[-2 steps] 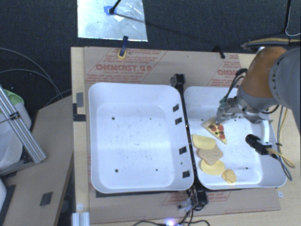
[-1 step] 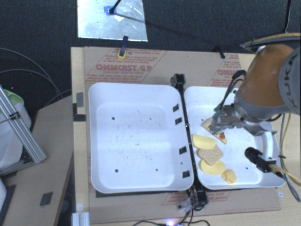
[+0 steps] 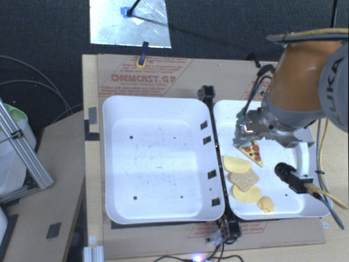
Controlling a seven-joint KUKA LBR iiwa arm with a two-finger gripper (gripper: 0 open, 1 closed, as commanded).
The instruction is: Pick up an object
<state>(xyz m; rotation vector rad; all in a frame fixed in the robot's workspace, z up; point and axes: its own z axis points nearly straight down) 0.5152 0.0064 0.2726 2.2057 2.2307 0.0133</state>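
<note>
Tool: two-finger tool [image 3: 243, 139] on the grey arm with the broad orange band [image 3: 304, 78], low over the upper half of the right bin; whether it is spread or pressed together cannot be told.
Nearest item: small triangular toy pizza slice, orange-red with dark spots [image 3: 252, 152], lying on the bin floor just below the tool's tip; contact between them cannot be made out.
Next item: pale yellow rounded piece [image 3: 235, 163], just beside the pizza slice, near the bin's left wall.
Stack below: tan square cracker-like piece [image 3: 244, 180], overlapping a flat yellow oval piece [image 3: 246, 194].
Corner item: small lumpy yellow piece [image 3: 265, 204], near the bin's front wall.
Container: shallow white right bin [image 3: 272, 216], holding all five items.
Neighbour: shallow white left bin [image 3: 158, 162], side by side with it.
Support: tabletop covered by brown cardboard with red lettering [image 3: 155, 76].
</note>
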